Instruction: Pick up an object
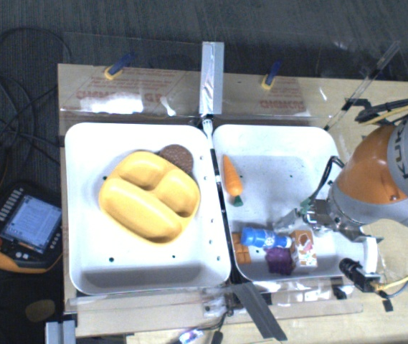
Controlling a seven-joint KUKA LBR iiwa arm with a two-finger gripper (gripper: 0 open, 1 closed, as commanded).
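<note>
Camera view, looking down at a slant. My grey arm with the orange band [376, 167] enters from the right and bends over the right-hand shallow white bin [275, 153]. My gripper [311, 217] sits low at that bin's right side, just above the cluster of objects along its front wall. My fingers are hidden in the wrist hardware; I cannot tell whether they are spread or pressed together, and no object is visibly between them.

Right bin contents: an orange carrot-shaped toy with a green tip [231, 178] lies near the left wall, well apart from my gripper. Along the front wall lie a blue bottle with a white cap [262, 239], a dark purple block [280, 260] touching it, and a small printed carton [303, 249] just beside both, nearest my gripper.

Left-hand shallow white bin [89, 264]: a large yellow rounded plastic shape [148, 196] fills the centre, with a brown round disc [177, 156] at its rear edge.
</note>
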